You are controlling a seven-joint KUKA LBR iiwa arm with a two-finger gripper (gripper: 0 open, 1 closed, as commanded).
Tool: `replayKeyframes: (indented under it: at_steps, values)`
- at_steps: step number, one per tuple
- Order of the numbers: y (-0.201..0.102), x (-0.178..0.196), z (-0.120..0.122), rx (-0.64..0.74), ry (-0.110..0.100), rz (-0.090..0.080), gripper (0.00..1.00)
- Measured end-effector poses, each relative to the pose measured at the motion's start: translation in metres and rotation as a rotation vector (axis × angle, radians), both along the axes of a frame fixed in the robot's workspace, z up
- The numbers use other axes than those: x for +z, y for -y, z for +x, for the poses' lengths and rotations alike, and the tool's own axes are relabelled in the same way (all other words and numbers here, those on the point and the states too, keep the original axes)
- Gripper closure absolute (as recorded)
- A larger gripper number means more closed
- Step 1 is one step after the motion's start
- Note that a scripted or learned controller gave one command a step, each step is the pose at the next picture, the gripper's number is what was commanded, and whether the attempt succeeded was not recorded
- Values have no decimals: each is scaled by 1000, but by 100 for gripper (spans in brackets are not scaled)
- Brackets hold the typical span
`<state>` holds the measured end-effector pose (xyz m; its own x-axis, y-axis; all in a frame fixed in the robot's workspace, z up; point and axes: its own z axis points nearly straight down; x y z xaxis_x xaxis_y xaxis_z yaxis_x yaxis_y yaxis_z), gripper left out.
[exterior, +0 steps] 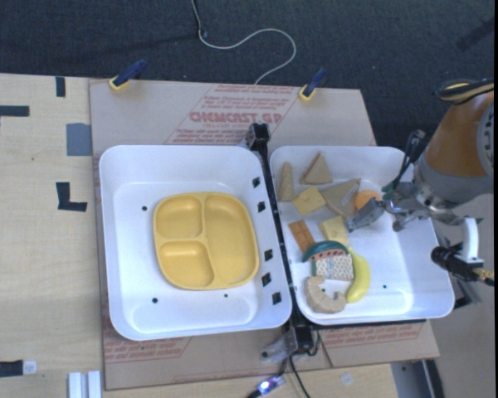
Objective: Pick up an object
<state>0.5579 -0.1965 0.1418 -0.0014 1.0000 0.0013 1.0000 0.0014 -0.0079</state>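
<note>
here my claw [372, 214] sits low in the right bin [415, 301], reaching in from the right side. i cannot tell from this angle how it is set, since it reads as one dark grey shape. its tip lies among the pile of food-shaped pieces, just beside an orange ball [366, 199] and touching or nearly touching a tan wedge [341, 194]. around it are a brown triangle [318, 171], a pale cone [286, 182], a yellow cheese block [309, 201] and an orange stick [301, 237]. nearer the front edge lie a banana [360, 279], a checkered piece with a teal top [332, 261] and a beige ring-shaped piece [324, 295]. the left bin [124, 222] holds a yellow divided plate [206, 240]. both bins rest on a cardboard sheet [224, 114] on the worktop [33, 222].
</note>
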Motion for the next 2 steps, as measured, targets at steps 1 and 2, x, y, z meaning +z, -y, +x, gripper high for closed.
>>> replayKeyframes:
  at_steps: [1, 2]
  values:
    - [-1, -54, -1, 0, 3, 0, 0]
    - [-1, -41, 0, 1, 5, -1, 100]
